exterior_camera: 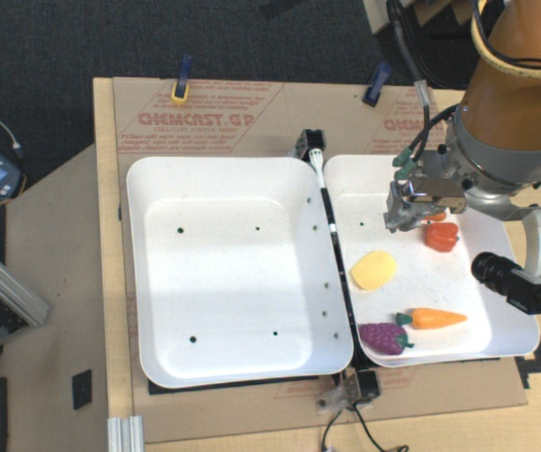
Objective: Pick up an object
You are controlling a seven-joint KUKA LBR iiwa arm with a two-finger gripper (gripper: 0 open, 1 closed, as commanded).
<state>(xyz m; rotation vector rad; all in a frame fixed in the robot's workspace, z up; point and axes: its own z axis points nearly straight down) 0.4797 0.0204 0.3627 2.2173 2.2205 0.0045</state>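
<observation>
Reaching for the red pepper (441,235) is what I judge the step to be: it lies in the right bin (496,342), upper right part of that bin, just beside my fingers (404,217) on their right side in the frame. Whether my fingers are spread or closed I cannot tell from this slanted view; nothing shows between them, so I count nothing as held.

To do this well, I would shift toward the right of the frame until the pepper sits squarely under me, then come straight down with one finger on each side of its narrow width. It looks rounded and smooth, so a grip off its middle would likely squirt it away.

3 other things share the bin. The yellow lemon (373,271) lies lower left of me, near the divider between the 2 bins. The orange carrot (432,319) lies lower in the frame, and the purple grapes (385,338) touch or nearly touch its green end. All 3 are well apart from the pepper, so they should not crowd the descent.

The left bin (148,252) sits beside it on the table (110,139), on brown cardboard.
</observation>
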